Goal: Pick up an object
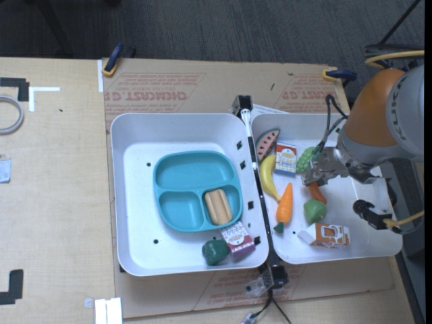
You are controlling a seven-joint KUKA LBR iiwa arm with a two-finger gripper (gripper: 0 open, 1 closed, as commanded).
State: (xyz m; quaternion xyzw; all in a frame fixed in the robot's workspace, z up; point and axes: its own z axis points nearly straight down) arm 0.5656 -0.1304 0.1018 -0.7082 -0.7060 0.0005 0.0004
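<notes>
My gripper (pixel 316 175) is low in the right bin (pixel 368 245), reaching in from the right under the orange wrist band. It hangs between a leafy green toy (pixel 308 158) and a small red-orange piece (pixel 316 192) just below it. Around it lie a banana (pixel 268 174), a carrot (pixel 285 204), a green pepper (pixel 314 211), a red and white carton (pixel 285 158), a watermelon slice (pixel 266 142) and an orange juice carton (pixel 329 235). The gripper's body hides whatever is directly under it.
The left bin (pixel 131 201) bears a teal divided plate (pixel 181 174) with a bread roll (pixel 217 206) in its lower right compartment. A dark green toy (pixel 215 252) and a pink carton (pixel 237 239) lie at that bin's front edge. Clips join the bins along the middle wall (pixel 253 174).
</notes>
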